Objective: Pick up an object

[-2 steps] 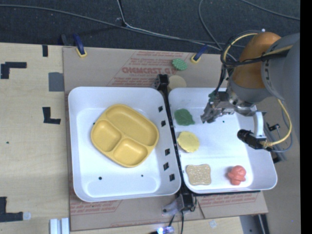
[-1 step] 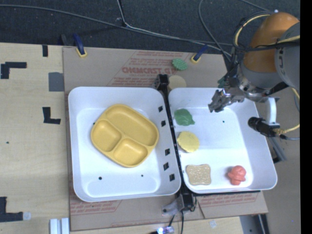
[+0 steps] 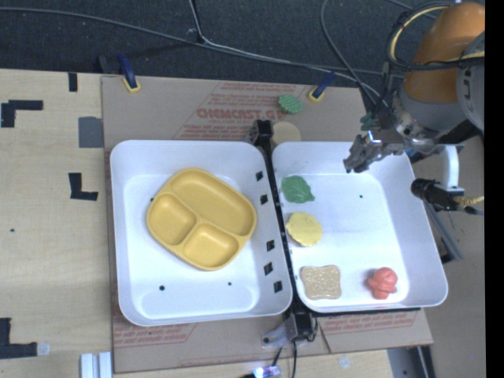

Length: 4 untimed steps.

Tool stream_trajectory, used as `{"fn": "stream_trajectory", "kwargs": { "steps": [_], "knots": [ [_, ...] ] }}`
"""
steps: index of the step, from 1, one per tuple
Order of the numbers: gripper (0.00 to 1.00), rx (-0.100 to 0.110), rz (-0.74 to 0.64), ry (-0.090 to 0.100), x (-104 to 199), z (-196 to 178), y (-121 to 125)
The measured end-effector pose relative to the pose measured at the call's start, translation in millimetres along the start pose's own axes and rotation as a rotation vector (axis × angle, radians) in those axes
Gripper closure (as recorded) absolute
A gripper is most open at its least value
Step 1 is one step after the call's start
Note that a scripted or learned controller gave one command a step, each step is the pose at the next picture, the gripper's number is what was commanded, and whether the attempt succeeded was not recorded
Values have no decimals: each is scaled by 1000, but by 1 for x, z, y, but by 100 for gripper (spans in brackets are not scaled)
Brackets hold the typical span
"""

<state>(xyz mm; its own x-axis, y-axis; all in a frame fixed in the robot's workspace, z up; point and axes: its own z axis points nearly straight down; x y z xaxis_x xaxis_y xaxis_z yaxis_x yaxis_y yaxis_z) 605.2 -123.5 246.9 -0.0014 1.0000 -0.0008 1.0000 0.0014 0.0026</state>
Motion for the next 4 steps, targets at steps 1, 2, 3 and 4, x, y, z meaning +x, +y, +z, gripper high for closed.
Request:
{"fn": "stream_trajectory", "kwargs": {
  "steps": [1, 2, 3, 4],
  "knots": [
    [100, 4, -3, 1, 40, -1, -18],
    [100, 5, -3, 2, 87, -6, -38],
    [100, 6, -5, 2, 145, -4, -58],
    [100, 7, -6, 2, 200, 2, -86]
  ]
}}
